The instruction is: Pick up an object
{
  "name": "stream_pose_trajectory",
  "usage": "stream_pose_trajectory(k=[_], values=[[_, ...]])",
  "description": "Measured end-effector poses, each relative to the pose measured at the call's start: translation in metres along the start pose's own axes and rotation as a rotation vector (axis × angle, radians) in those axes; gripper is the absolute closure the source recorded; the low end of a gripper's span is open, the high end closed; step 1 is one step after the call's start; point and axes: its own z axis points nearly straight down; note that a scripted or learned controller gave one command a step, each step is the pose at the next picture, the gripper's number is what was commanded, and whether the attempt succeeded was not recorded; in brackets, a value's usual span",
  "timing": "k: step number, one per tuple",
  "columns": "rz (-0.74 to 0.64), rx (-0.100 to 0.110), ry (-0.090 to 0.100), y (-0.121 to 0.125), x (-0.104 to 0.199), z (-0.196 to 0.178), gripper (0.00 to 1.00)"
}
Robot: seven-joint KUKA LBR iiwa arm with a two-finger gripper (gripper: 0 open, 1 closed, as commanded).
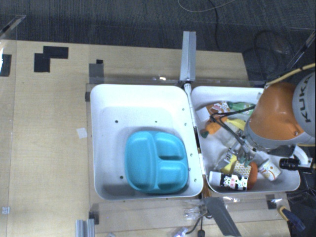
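Looming at three o'clock, the arm (281, 115) reaches down into the right bin (291, 184), its gripper (240, 152) among a clutter of small objects (236, 177); whether anything is gripped cannot be told. At nine o'clock from it, the left bin (106, 132) holds a blue divided tray (157, 161).

Smooth matt blue plastic tray (157, 162), glossy white plastic bins (106, 132), pale wood-grain bench (44, 147).
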Motion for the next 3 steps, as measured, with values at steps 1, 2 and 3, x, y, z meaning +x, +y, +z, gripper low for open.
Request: stream_pose_trajectory(k=[1, 2, 3], values=[[0.041, 0.005, 0.01, 0.065, 0.005, -0.094, 0.0], [-0.038, 0.003, 0.011, 0.125, 0.038, -0.159, 0.0], [0.141, 0.007, 0.012, 0.074, 0.028, -0.108, 0.0]])
